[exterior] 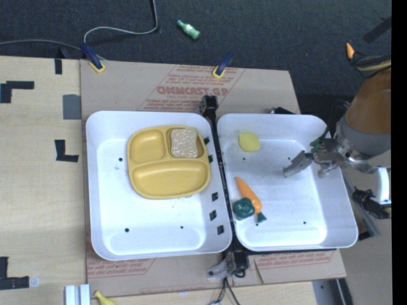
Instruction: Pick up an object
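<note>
In the right bin (331, 227) lie a round yellow lemon-like piece (249, 142) near the back left, an orange carrot (248, 194) by the left wall, and a dark green object (243, 208) touching the carrot's near end. My gripper (305, 169) hovers over the right half of this bin, to the right of all three objects and apart from them. Its fingers (294, 166) are spread open with nothing between them.
The left bin (108, 227) holds a yellow divided plate (166, 176) with a beige, bread-like square (184, 143) in its back right compartment. Black clips (215, 199) line the wall between the bins. A small green item (189, 29) and cables lie on the dark floor behind.
</note>
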`<state>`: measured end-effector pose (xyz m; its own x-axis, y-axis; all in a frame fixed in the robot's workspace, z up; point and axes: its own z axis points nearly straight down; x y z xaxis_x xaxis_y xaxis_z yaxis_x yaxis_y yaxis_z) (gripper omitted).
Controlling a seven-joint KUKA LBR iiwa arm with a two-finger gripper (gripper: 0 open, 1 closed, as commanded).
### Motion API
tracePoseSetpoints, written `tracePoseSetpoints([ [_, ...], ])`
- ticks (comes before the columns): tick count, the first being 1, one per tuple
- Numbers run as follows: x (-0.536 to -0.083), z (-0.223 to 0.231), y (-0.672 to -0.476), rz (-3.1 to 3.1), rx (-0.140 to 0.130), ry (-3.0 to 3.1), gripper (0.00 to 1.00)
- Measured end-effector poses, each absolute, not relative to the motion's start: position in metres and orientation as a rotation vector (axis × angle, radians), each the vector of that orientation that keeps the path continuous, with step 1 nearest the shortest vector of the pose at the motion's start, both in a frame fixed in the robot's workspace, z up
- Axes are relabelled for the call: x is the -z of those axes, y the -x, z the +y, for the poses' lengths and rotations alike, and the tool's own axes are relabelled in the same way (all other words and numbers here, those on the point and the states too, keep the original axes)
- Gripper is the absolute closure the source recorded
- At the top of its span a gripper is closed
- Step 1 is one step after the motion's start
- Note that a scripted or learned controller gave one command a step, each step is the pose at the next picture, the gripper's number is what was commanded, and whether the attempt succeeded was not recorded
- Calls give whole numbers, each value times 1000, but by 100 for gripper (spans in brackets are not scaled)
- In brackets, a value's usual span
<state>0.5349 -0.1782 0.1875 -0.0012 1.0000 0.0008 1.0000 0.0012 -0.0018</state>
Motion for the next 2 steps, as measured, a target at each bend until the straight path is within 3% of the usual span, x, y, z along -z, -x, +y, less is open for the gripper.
tracePoseSetpoints([
  [1,-86,-107,-525,-2223,3,2219,0],
  [2,-86,-104,-620,-2227,4,2223,0],
])
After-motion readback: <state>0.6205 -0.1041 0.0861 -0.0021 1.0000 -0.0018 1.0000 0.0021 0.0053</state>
